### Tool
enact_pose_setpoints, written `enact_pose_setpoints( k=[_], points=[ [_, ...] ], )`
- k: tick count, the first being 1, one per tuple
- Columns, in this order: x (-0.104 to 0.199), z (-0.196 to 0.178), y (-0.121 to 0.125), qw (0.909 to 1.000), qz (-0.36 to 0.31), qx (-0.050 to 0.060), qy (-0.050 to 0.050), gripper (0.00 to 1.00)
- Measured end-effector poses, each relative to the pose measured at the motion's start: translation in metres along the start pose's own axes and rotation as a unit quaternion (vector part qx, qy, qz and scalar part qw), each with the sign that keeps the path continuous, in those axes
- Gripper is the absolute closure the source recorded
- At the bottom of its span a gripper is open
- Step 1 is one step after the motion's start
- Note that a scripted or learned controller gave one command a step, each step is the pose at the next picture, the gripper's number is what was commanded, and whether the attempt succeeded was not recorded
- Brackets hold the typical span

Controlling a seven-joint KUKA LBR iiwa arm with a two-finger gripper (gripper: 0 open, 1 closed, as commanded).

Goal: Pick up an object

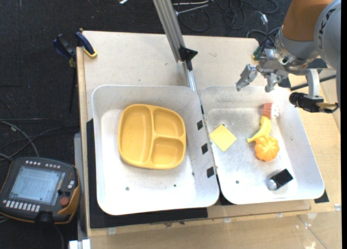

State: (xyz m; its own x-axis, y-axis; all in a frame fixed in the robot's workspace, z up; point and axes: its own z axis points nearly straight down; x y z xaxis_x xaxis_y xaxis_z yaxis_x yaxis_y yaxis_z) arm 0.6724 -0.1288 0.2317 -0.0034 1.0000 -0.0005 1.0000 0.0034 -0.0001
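Beige table [135, 58] bearing two white bins. Approach step: claw [259, 80], spread and holding nothing, hovers over the right bin's [303, 188] far edge. Banana [262, 131] lies near that bin's right edge; next move calls for descent onto it.

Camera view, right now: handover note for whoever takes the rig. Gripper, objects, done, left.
Gripper: fingers spread, nothing between them, above the back edge of the right bin.
Right bin holds a yellow square, a banana, an orange fruit-like piece, a pinkish piece behind the banana, and a small black item near the front.
Left bin holds a yellow divided plate.
Done: no pick so far.
Left: go down on one object, close, lift. The banana group is nearest.
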Motion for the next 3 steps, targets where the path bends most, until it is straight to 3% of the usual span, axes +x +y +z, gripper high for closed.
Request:
enact_pose_setpoints(
  k=[1, 3],
  points=[
    [0.000, 0.000, 0.000, 1.0000, 0.000, 0.000, 0.000, 0.00],
    [-0.001, 0.091, -0.014, 1.0000, 0.002, 0.002, 0.000, 0.00]
  ],
)
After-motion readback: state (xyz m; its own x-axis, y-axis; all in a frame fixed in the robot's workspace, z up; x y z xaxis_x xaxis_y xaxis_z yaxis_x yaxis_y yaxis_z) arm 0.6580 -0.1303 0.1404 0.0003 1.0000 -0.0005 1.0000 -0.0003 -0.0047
